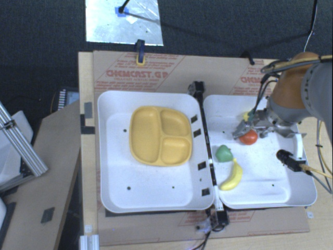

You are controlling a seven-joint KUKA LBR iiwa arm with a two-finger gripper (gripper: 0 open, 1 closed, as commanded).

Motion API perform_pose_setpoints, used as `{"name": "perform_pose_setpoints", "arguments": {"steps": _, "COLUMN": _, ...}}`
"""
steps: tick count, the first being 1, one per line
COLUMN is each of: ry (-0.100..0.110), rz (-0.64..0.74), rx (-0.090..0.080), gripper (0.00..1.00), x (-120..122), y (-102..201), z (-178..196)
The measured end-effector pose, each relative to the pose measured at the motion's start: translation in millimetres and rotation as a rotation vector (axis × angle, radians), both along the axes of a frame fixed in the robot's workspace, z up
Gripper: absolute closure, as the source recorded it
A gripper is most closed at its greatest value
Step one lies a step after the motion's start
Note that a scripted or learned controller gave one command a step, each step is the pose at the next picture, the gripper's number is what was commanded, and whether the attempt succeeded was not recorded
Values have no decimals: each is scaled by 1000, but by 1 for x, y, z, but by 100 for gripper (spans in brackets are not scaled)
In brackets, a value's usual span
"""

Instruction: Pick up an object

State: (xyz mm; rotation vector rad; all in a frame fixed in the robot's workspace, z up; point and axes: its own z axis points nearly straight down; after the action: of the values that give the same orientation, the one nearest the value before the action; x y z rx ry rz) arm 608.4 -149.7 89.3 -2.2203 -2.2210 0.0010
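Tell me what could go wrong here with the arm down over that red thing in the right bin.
1. The pincer sits right at the small red object, which looks round, so it may roll or squirt away instead of being gripped.
2. The green object and the banana lie close by; a sideways shove could knock them about.
3. The red object lies near the arm's own body, so the view of the grasp is partly blocked and a miss may be hard to spot.

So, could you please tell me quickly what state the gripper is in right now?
Gripper: cannot be told; it sits right at the red tomato in the right bin.
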Motion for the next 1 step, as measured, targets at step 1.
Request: {"name": "perform_pose_setpoints", "arguments": {"steps": 1, "ry": -5, "rz": -1, "rx": -2, "gripper": 100, "x": 1, "y": -1, "z": 14}}
